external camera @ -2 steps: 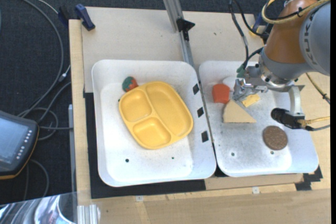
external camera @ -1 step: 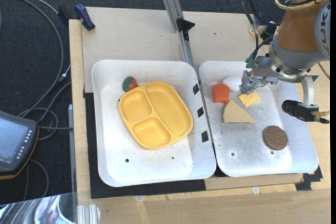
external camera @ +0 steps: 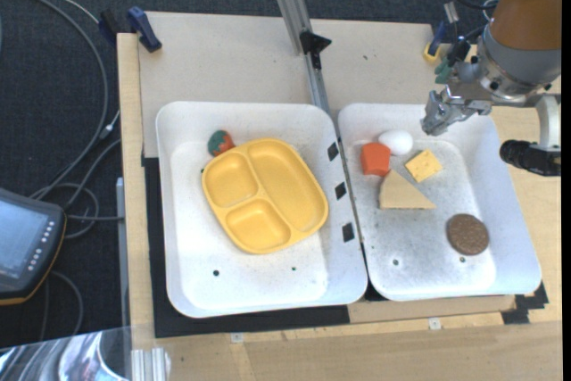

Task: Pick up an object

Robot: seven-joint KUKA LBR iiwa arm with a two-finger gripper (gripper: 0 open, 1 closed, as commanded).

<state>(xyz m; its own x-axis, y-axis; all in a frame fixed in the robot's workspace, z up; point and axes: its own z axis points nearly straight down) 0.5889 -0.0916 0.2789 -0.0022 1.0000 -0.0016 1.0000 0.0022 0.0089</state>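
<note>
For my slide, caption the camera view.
Gripper hovers over right bin near white egg; yellow tray fills left bin.

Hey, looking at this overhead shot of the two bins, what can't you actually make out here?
- Small round red and green object, camera view: its lower side is hidden behind the yellow three-compartment plastic tray, so its shape is unclear.
- The hand, camera view: small and seen from above over the right white bin; open or shut cannot be told.
- Grey arm with orange band, camera view: cut off by the top and right edges.

White egg [external camera: 396, 141] beside orange cube [external camera: 376, 159], right bin [external camera: 508, 219].
</note>
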